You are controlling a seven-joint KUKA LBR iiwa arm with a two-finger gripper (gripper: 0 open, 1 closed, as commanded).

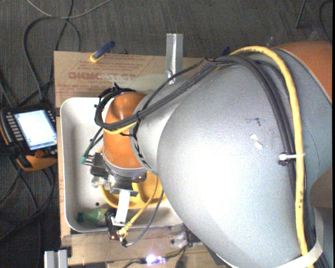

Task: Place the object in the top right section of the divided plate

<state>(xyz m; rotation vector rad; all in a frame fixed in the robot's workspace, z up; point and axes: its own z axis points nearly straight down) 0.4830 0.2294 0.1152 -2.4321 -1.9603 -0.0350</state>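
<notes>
Grey arm (229, 149) sprawled across most of the bench, blocking the view; below its orange band (120, 133), gripper (119, 190) low over a yellow plate (152, 191) in the white bin (67, 149); open or closed, impossible to tell; plate mostly hidden under the wrist; green object (92, 217) in the bin's lower left corner, just beside the plate; lit pendant (32, 128) on the floor, left.
</notes>
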